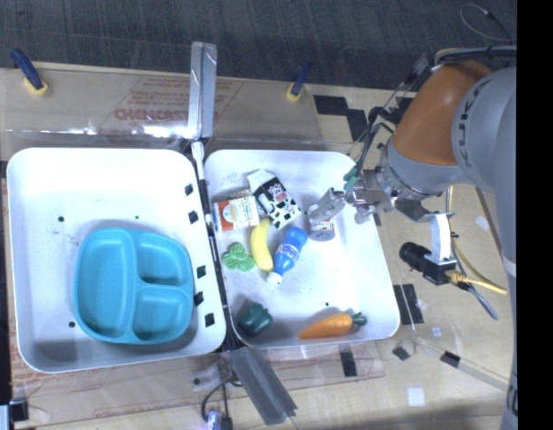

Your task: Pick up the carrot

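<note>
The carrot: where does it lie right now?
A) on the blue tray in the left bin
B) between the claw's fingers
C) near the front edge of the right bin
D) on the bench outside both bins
C: the carrot lies flat near the front edge of the right bin, apart from the claw, which is farther back near the blue bottle.

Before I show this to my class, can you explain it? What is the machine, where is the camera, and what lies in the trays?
One camera looks down at a slant on two white bins. The grey arm reaching in from the right is a robot; its gripper hovers over the right bin, holding nothing visible. That bin holds a carrot near its front edge, a banana, a blue bottle and small food toys. The left bin holds a blue divided plate.
</note>
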Tool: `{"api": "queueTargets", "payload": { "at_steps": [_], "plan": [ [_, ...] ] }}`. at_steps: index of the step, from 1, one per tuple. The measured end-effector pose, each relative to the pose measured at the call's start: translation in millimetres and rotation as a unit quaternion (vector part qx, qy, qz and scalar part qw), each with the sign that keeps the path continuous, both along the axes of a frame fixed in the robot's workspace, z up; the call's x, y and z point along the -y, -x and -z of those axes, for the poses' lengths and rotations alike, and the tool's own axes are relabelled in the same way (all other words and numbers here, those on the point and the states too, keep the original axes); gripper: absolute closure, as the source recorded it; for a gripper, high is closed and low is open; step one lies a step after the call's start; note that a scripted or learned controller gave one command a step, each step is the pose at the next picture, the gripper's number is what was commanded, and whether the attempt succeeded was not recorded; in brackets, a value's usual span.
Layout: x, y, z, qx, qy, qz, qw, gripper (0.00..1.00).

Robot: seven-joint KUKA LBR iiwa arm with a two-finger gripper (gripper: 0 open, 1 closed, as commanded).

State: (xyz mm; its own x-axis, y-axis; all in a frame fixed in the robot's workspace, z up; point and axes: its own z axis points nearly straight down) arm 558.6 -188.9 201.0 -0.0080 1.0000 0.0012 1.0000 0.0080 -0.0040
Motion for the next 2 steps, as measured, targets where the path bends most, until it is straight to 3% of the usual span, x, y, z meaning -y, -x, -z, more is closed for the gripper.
{"api": "queueTargets", "payload": {
  "at_steps": [1, 2],
  "plan": [
    [22, 58, 56, 0.0, 0.0001, -0.028, 0.9996, 0.0],
    [21, 79, 94, 0.001, -0.001, -0.263, 0.9649, 0.0]
  ]
}}
